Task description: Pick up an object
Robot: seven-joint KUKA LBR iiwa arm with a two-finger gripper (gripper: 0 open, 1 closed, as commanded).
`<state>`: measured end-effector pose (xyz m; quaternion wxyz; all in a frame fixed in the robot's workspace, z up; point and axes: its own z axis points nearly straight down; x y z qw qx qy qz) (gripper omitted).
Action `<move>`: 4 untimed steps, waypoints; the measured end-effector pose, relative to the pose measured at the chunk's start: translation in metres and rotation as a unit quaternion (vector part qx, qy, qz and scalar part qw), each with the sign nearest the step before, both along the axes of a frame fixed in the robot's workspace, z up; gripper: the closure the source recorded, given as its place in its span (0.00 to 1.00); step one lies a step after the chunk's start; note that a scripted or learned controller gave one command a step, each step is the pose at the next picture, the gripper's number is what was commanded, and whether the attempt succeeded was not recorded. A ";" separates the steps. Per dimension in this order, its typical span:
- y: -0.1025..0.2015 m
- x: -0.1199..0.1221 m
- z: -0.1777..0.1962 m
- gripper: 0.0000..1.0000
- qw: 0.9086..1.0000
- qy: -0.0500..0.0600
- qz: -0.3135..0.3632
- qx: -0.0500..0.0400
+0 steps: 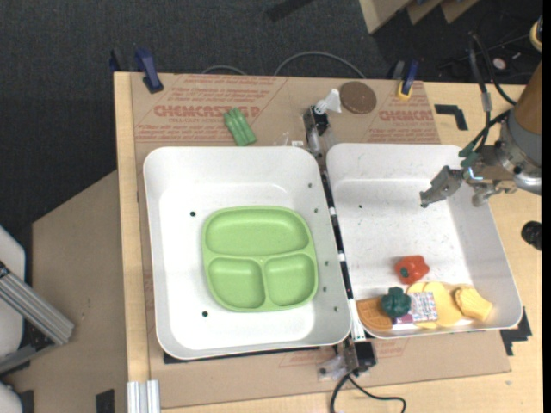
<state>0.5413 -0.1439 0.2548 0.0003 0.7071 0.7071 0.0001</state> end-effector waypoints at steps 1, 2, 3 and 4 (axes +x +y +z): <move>0.013 -0.031 -0.114 0.00 1.000 0.007 0.000 0.002; 0.020 -0.044 -0.173 0.00 1.000 0.003 0.000 0.001; 0.019 -0.042 -0.159 1.00 1.000 -0.002 -0.001 0.000; 0.085 -0.036 -0.065 1.00 1.000 -0.005 0.004 0.001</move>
